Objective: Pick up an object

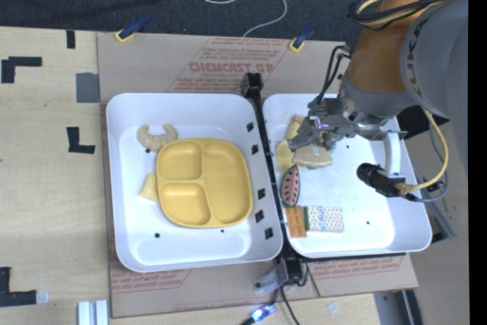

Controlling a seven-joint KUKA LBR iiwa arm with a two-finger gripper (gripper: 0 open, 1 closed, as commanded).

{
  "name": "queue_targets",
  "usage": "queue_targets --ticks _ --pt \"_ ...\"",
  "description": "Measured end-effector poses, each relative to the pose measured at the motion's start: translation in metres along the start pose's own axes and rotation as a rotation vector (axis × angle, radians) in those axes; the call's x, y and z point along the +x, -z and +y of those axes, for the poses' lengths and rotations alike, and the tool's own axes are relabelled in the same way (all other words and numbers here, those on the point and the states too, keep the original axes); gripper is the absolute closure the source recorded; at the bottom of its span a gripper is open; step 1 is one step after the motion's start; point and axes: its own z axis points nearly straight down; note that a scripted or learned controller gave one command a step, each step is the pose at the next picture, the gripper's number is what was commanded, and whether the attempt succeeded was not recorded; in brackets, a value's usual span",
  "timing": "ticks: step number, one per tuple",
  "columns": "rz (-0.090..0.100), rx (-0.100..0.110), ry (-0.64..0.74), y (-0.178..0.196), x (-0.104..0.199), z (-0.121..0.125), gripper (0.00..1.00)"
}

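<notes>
The divided yellow plate (pixel 204 182) hides most of a pale wedge (pixel 148 187) beneath it.

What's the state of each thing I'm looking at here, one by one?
Yellow divided plate: flat in the left bin, right side up.
Tan curved piece: lying beside the plate's far edge.
Brown oval brush: lying in the right bin.
Orange-edged sponge: lying flat.
Gripper: low over pale pieces.

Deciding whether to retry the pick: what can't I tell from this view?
- Camera view: whether the gripper has hold of the pale item beneath it; the wrist and cables cover the contact.
- Wedge in the left bin: partly hidden under the yellow divided plate.
</notes>
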Motion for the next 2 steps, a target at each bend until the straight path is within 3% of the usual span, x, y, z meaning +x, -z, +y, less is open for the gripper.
queue_targets --ticks 2 --pt "0.002 0.000 0.001 0.0154 0.0067 -0.0074 1.00"
